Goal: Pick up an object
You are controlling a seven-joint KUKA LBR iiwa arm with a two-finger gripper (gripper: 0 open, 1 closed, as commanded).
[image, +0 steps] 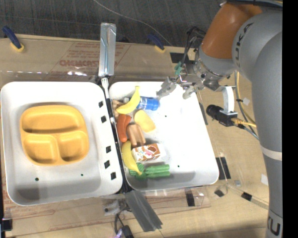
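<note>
So the gripper is sitting up over the top edge of the right bin, near its far rim. Two pale fingers splay out, one angling down-left and one to the right, so it looks open, and there's nothing between them. It's hovering apart from the pile, not touching any item as far as I can see.

Closest thing to it is the blue bottle, lying on its side just below and left of the left fingertip. Right beside that, a banana curves up toward the bin's top left corner. Under those there's a yellow lemon-ish piece, then an orange carrot and a brown sausage-looking item running down along the bin's left wall. Further down sits a small carton, a second banana beside it, and a green thing at the bottom. All of it is bunched along the left side of that bin, well below-left of the gripper.

The left bin has a yellow divided tray in it. The grey arm with its orange band comes in from the right.
</note>
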